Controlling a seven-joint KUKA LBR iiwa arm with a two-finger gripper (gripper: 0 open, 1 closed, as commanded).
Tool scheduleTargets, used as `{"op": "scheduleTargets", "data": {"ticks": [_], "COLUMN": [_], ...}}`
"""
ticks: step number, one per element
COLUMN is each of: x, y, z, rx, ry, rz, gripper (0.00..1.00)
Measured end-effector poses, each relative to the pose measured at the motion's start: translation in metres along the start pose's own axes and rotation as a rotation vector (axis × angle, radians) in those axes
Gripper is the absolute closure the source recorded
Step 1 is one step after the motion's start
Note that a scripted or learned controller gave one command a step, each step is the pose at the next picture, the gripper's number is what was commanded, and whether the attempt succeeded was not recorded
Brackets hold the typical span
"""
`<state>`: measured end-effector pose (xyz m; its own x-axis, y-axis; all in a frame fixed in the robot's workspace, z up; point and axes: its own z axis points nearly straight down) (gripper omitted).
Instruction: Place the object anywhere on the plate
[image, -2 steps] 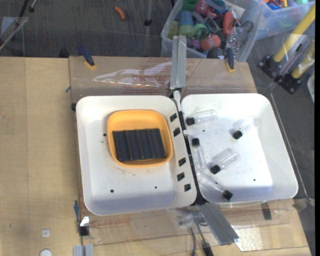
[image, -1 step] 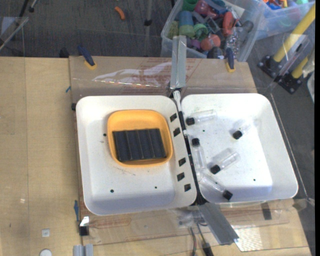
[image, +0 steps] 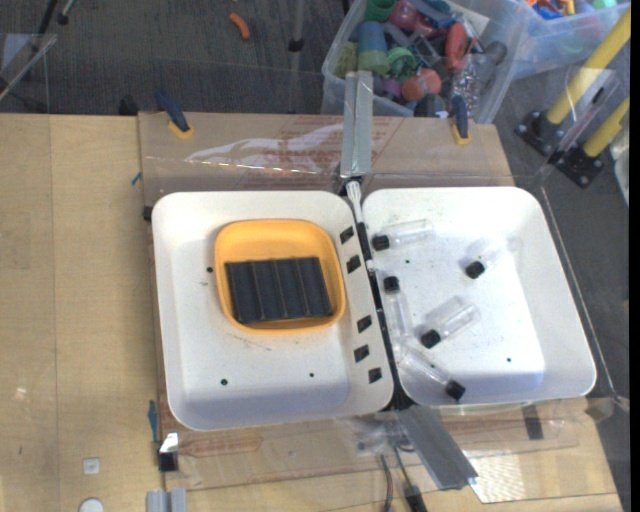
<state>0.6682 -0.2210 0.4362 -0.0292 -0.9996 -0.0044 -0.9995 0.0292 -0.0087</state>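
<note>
Toy tub (image: 430, 50) cut off at top edge

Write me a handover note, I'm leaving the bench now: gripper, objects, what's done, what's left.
Gripper: cannot be judged from this view.
Left bin: orange plate with a dark ribbed block lying on it.
Right bin: several clear vials with black caps, scattered, none on the plate.
Done: the block sits on the plate.
Left: unclear whether a vial must follow; check the task log.

No text, label, brand, number or sign can be read anywhere: not on the bench (image: 70, 300), the two white bins (image: 190, 385), or the orange plate (image: 232, 240).
</note>
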Motion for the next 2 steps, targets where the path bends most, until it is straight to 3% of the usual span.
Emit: {"op": "scheduleTargets", "data": {"ticks": [1,2], "x": [-0.001,-0.014], "y": [0.0,0.0], "z": [0.0,0.001], "rx": [-0.002,-0.004], "ry": [0.0,-0.002], "rz": [-0.151,-0.494], "gripper": [1.0,1.0]}}
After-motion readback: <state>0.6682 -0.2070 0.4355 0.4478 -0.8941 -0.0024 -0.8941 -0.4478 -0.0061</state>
